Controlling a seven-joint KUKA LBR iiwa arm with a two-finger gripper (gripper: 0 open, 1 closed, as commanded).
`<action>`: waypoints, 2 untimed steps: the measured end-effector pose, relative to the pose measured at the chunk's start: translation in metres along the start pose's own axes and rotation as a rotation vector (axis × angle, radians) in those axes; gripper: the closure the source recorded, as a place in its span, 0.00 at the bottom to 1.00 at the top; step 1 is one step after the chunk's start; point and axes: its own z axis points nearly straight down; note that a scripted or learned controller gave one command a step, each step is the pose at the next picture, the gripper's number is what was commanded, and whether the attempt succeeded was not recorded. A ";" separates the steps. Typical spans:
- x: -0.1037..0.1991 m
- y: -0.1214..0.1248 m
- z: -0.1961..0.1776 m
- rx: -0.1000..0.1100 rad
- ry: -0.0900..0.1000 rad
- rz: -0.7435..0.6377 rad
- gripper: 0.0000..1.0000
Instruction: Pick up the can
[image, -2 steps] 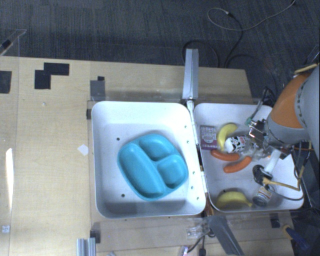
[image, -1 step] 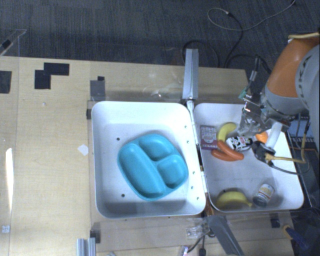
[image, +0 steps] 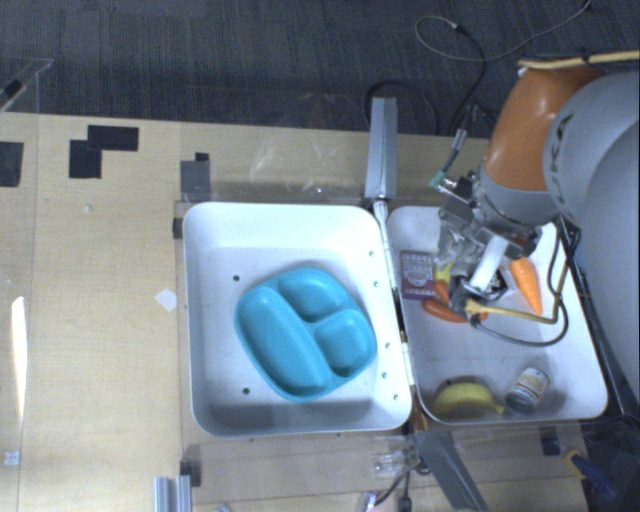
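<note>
The can (image: 527, 388) lies on its side near the front of the right bin (image: 590, 395), below and a little right of the gripper (image: 466, 292), well apart from it. Whether the gripper is spread or pressed together cannot be told. Left of the gripper, the left bin (image: 205, 300) holds a blue divided plate (image: 305, 330). A banana (image: 467, 398) lies straight below the gripper, a carrot (image: 526, 284) just right of it.

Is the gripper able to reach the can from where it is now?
Probably yes. The can lies uncovered near the right bin's front corner, with only a banana beside it; the gripper hangs farther back.
</note>
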 end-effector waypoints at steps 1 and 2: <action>0.000 0.000 0.000 0.000 0.000 -0.001 0.00; -0.038 -0.014 0.062 0.003 -0.002 0.320 0.00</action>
